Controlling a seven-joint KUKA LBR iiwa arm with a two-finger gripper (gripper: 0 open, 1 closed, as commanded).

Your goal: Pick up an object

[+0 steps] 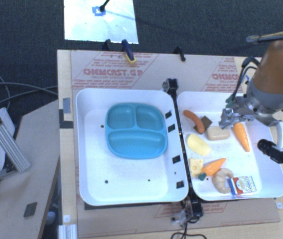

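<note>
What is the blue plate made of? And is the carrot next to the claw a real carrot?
The blue plate looks like smooth moulded plastic: one even colour, rounded compartments, a soft sheen. The carrot is probably a plastic toy, since its orange is uniform and slightly glossy, without roots or leaves. From this distance I can't be certain.
</note>
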